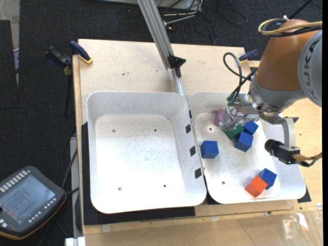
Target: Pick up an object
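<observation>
Green block [236, 132] sits in the right bin [287, 188], the tool [234, 122] right over it beside a pink piece [219, 117]; grip impossible to tell.

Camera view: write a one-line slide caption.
KUKA arm's gripper low over a green block among blue blocks in the right bin.

right bin: blue cube [209, 149] | blue blocks [245, 137] | orange cube [255, 186] touching blue cube [267, 177]
</observation>
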You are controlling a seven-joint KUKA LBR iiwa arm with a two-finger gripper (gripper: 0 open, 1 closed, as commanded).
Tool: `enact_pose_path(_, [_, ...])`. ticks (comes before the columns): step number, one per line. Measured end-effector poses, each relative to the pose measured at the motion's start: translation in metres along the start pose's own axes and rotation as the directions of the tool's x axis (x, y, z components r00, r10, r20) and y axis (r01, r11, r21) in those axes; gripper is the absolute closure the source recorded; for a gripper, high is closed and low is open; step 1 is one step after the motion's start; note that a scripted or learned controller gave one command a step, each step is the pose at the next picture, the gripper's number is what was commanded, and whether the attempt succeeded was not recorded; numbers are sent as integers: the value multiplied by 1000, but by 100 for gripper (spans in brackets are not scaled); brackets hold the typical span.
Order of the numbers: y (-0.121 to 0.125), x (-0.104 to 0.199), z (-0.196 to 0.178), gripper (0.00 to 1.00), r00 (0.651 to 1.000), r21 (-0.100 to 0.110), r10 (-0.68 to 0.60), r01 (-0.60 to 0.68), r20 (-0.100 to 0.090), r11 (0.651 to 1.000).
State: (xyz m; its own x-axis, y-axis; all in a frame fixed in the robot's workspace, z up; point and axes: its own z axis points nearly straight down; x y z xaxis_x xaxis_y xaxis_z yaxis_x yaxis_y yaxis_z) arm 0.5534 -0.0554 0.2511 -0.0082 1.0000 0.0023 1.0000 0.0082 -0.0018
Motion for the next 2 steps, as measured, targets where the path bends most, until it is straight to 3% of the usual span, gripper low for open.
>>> enact_pose_path(2, [-11, 110, -8, 100, 1000, -2, -1, 1, 0, 1000])
